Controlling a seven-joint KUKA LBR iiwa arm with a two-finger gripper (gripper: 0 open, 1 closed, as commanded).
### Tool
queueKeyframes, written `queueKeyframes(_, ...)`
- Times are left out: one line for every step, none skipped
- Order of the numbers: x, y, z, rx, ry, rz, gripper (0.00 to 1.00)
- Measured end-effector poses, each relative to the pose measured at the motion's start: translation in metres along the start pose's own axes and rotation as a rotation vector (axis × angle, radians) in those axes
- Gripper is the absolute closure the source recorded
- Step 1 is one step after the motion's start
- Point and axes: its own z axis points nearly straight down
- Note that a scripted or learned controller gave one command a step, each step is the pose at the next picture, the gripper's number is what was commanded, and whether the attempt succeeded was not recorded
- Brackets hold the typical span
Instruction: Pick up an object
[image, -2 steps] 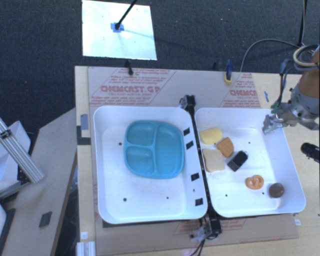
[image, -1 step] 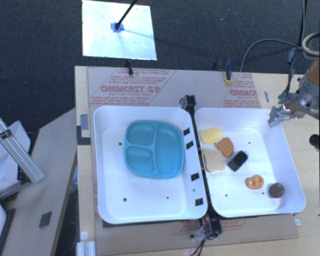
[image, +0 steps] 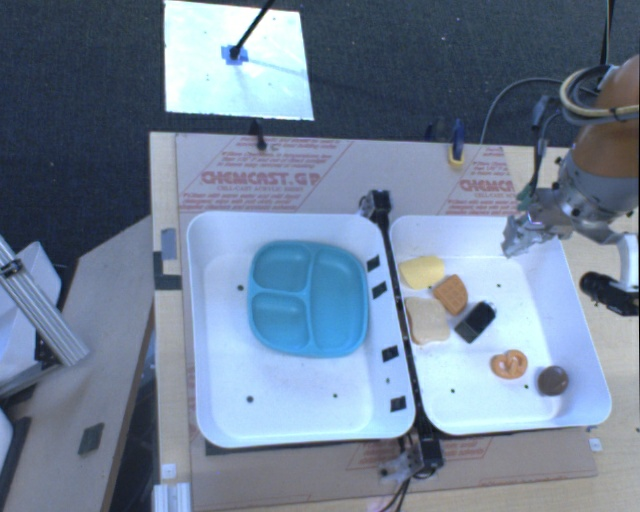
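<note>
Grey metal gripper (image: 522, 238) hangs over the right white plastic bin's (image: 575, 320) far edge; whether it is apart or together, I cannot tell. Nearest it lies a yellow lemon-shaped toy (image: 422, 270), beside a waffle-patterned orange piece (image: 451, 294).

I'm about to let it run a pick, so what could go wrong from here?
The waffle, toast slice and black block lie packed together, so a descent there may nudge neighbours or catch two. The brown ball could roll away. The gripper sits near the right bin's far rim and might clip it.
</note>
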Motion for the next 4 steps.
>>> queueKeyframes(0.049,-0.014,0.011,0.002,0.0,0.001,1.0)
queueKeyframes(0.104,-0.018,0.006,0.001,0.001,0.0,1.0)
queueKeyframes(0.147,-0.04,0.008,0.003,0.001,0.001,1.0)
queueKeyframes(0.202,-0.06,-0.001,0.002,0.002,-0.001,1.0)
